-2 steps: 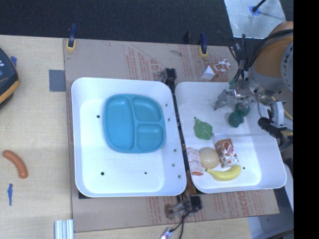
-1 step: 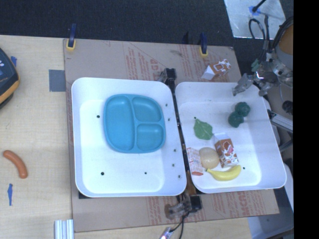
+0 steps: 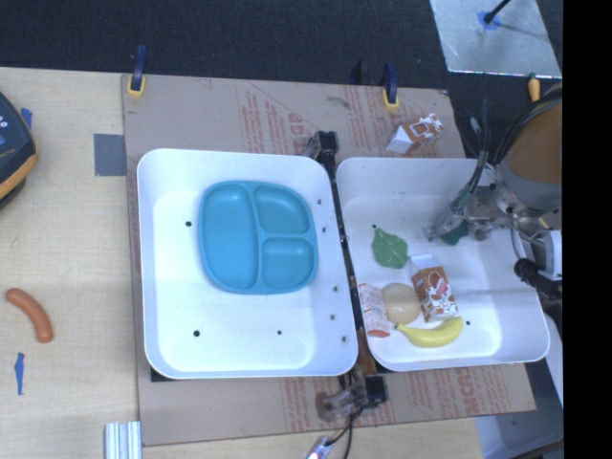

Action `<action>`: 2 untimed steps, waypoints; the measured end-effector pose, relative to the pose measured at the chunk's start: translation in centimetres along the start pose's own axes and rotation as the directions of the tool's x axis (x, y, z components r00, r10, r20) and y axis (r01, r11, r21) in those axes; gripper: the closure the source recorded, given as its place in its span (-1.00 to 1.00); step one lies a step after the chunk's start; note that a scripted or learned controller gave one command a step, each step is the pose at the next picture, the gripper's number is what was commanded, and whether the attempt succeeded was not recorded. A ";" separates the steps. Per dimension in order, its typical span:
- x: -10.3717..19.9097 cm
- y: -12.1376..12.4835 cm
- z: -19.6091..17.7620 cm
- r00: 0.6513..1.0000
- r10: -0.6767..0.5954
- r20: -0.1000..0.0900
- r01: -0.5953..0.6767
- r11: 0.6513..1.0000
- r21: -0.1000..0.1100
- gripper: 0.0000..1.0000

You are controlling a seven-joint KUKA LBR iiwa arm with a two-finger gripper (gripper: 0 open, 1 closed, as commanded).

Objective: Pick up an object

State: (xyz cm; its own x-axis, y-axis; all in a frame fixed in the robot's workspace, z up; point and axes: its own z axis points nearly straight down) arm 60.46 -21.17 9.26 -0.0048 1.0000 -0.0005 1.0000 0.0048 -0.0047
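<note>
From above the bench, the two white bins sit side by side on a sheet of brown cardboard. The left bin (image 3: 239, 352) holds a blue divided plate (image 3: 257, 236) with three compartments, lying flat toward the back. The right bin (image 3: 497, 347) carries the loose things: a green leaf-shaped piece (image 3: 389, 249) near the middle, a small packet (image 3: 433, 292) printed in brown and white just in front of it, a pale round bun-like item (image 3: 401, 303) beside the packet, a red-and-white wrapper (image 3: 372, 311) against the bin's left wall, and a yellow banana (image 3: 431, 334) curved along the front, touching the bun and the packet's lower end. The arm comes in from the right, and its gripper (image 3: 457, 226) hangs low over the back right part of that bin — apart from the leaf and the packet, with nothing seen between its fingers; whether they are open or closed I cannot tell from here. Outside the bins, a sausage (image 3: 31, 314) lies on the wooden bench at far left, and another small packet (image 3: 417, 134) rests on the cardboard behind the right bin.
</note>
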 end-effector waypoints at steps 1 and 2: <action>2.9 4.7 0.0 1.000 0.001 -0.001 -0.001 1.000 -0.002 -1.00; -0.1 5.2 -0.2 1.000 0.002 0.000 -0.002 1.000 -0.004 -1.00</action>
State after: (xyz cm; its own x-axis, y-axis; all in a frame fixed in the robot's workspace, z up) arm 65.64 -21.19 9.43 -0.0032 1.0000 -0.0006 1.0000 0.0032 -0.0011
